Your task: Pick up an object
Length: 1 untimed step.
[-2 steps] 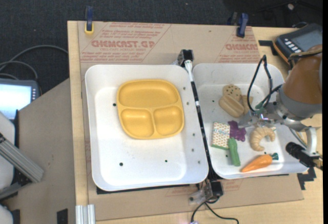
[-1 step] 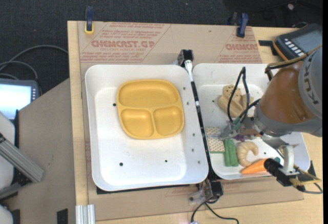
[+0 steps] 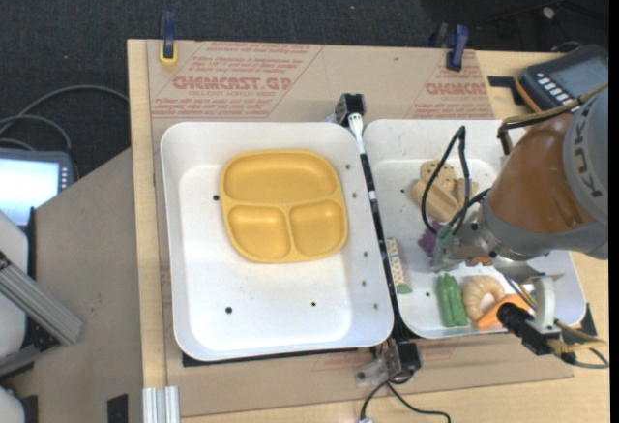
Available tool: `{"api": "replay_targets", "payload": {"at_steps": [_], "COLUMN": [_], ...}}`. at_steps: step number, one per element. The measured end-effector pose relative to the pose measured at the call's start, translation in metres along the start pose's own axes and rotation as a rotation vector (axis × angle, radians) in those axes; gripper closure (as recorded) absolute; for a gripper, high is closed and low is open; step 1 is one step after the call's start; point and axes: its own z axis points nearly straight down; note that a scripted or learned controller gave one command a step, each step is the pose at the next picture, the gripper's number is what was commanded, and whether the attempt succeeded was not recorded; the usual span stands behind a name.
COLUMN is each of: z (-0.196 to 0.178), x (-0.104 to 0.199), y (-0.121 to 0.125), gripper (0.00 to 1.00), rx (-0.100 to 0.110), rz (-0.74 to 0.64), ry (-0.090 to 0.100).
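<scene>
Right bin (image 3: 406, 319): green object (image 3: 450, 301) beside gripper (image 3: 453, 247).

Arm (image 3: 551, 189) reaches in from right, wrist bent down, hand (image 3: 447, 247) low.

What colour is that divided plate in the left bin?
Yellow; the three-compartment plastic plate shows best in the camera view.

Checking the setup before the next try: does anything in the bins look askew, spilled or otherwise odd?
Nothing looks spilled or damaged. The yellow divided tray lies flat in the left bin, slightly turned against its sides. The small items lie bunched in the right bin beside the arm.
</scene>
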Motion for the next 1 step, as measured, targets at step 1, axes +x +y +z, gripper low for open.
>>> {"api": "replay_targets", "payload": {"at_steps": [1], "z": [0.0006], "x": [0.0001], "y": [-0.0003], "gripper": [0.00], "rx": [0.001], "rz": [0.000], "ry": [0.001]}}
